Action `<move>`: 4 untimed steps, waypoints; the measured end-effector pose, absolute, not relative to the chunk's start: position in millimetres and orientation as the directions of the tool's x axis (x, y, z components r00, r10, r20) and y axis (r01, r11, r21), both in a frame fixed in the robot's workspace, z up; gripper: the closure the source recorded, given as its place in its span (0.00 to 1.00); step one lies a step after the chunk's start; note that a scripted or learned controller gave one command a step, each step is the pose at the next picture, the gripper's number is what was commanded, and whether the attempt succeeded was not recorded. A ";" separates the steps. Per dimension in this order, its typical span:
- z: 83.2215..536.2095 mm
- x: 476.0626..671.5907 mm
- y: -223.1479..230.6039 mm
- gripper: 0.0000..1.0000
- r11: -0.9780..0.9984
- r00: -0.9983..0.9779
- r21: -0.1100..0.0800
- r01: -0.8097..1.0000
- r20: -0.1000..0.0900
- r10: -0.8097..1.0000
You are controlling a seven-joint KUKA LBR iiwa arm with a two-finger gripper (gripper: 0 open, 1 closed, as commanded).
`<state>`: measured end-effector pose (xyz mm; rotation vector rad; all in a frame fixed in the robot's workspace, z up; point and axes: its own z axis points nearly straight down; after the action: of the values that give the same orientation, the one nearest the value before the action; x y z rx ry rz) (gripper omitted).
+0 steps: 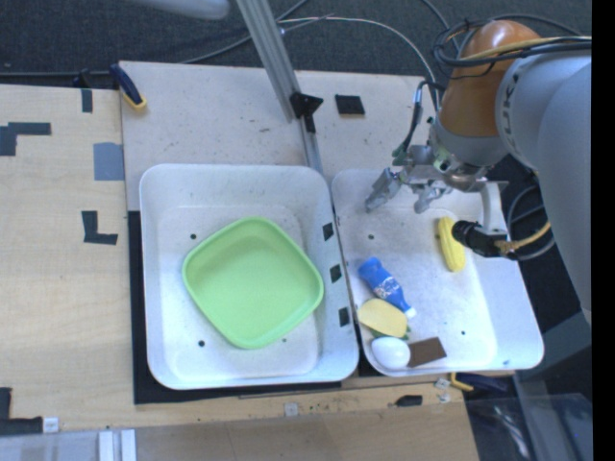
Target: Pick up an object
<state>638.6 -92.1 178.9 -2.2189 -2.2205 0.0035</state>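
Gripper [404, 193] open, holding nothing, above right bin [500, 339].

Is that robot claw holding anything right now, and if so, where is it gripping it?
Nothing is held. The gripper hangs open over a bare stretch of the right white bin, apart from the yellow banana-shaped toy and the blue bottle.

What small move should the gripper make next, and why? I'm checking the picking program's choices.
Probably shift toward the yellow banana-shaped toy and descend. The gripper hangs open over a bare part of the right bin, holding nothing, and that toy lies nearest, apart from the other items.
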 end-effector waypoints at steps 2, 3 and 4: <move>88.9 636.6 -101.1 0.00 0.001 -0.001 0.000 1.000 0.000 1.000; 99.8 636.9 -101.1 1.00 0.001 -0.001 0.001 1.000 -0.001 1.000; 158.4 636.2 -109.1 1.00 0.000 0.000 0.005 1.000 -0.001 1.000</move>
<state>636.2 -109.1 158.4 -2.2236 -2.2246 -0.0043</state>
